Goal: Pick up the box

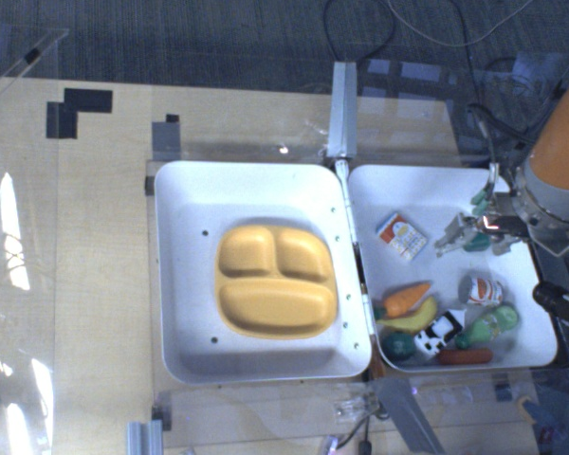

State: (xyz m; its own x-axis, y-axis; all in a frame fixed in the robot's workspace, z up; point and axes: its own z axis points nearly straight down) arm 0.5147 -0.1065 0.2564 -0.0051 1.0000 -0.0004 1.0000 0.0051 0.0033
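Here we see the box [401, 236] lying in open room at the right bin's [427, 180] upper left; the gripper [467, 236] hovers right of it, fingers apart; toys crowd the lower edge.

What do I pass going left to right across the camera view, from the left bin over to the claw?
Yellow divided tray in the left bin → metal divider rail → small box in the right bin → claw.
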